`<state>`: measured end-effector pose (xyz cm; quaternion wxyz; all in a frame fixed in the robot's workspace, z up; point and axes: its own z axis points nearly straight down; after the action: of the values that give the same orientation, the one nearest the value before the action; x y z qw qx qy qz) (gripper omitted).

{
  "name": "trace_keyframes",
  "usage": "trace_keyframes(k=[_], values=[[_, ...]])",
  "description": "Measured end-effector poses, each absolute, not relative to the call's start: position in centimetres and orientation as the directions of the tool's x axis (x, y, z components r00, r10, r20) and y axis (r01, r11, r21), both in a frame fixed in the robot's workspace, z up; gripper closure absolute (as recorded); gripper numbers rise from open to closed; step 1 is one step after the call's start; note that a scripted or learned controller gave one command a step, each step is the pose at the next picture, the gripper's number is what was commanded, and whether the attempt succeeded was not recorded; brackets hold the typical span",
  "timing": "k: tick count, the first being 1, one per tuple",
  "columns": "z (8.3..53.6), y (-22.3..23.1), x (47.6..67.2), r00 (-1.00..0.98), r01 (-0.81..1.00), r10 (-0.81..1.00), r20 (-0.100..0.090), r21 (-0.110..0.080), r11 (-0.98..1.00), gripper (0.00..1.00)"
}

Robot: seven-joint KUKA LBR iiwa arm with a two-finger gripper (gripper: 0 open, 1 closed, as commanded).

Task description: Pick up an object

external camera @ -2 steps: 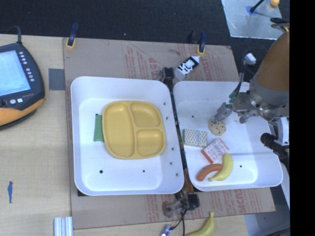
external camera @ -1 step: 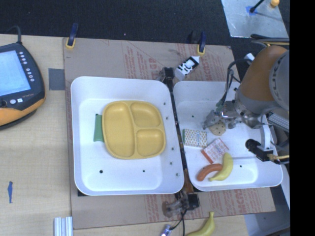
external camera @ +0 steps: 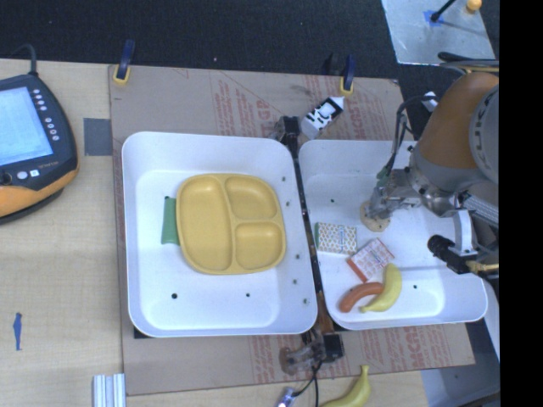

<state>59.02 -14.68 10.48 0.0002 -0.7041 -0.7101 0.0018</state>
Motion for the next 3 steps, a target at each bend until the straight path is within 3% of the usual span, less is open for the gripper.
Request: trace_keyframes(k=[1, 2, 3], values=[[10.5, -14.7, 59.0, -0.009, 1.0, 1.0, -0.003, -0.003, 0.009, 0.0], [9.2, -15.9, 61.7, -0.005, 1.0, 1.0, 0.0, -0.003, 0.005, 0.0], [10.2, -15.9, 61.7, -0.008, 1.0, 1.0, 0.001, -0.004, 0.008, 1.0]])
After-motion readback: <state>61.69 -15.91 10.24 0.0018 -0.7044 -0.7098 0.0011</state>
